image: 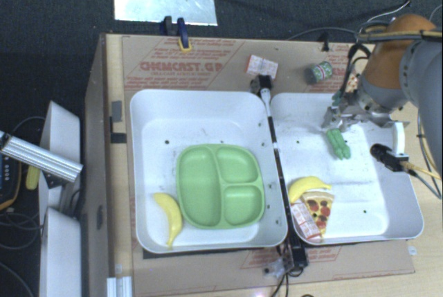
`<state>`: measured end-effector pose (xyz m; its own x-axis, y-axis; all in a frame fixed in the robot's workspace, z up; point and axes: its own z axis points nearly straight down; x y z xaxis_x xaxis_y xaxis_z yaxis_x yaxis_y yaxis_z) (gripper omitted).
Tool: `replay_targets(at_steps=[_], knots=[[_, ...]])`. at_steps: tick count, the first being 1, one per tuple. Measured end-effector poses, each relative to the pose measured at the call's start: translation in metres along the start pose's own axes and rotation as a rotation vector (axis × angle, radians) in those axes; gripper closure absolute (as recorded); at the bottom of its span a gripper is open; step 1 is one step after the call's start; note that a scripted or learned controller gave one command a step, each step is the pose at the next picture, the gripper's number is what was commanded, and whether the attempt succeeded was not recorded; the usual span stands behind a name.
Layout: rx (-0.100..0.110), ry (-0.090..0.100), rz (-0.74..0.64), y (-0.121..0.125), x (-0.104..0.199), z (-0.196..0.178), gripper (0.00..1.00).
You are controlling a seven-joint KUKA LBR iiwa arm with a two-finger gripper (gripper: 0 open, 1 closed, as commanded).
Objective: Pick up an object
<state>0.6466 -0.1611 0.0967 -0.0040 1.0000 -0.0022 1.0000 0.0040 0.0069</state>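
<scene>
My gripper [337, 121] hangs over the upper middle of the right bin [387, 219], at the end of the grey arm with its orange band. A small green ridged toy [338, 143] lies right below the gripper's tip, touching or nearly touching it; whether it is gripped cannot be told. Lower left in the same bin are a yellow banana [309, 185], a pizza slice toy [319, 207] and a small red and white packet [303, 222]. The left bin [152, 115] holds a green divided plate [221, 186] and a second banana [169, 217].
On the cardboard behind the bins stand a small green can [320, 71] and a white tag [262, 66]. A blue and yellow clamp [181, 30] sits at the board's back edge. The divider between the bins [273, 143] runs just left of the gripper.
</scene>
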Motion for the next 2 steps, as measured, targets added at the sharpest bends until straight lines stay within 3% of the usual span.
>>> replay_targets(at_steps=[1, 2], knots=[[0.001, 0.003, -0.001, 0.023, 0.081, -0.09, 1.0], [0.006, 0.002, 0.003, -0.061, 0.092, -0.106, 1.0]])
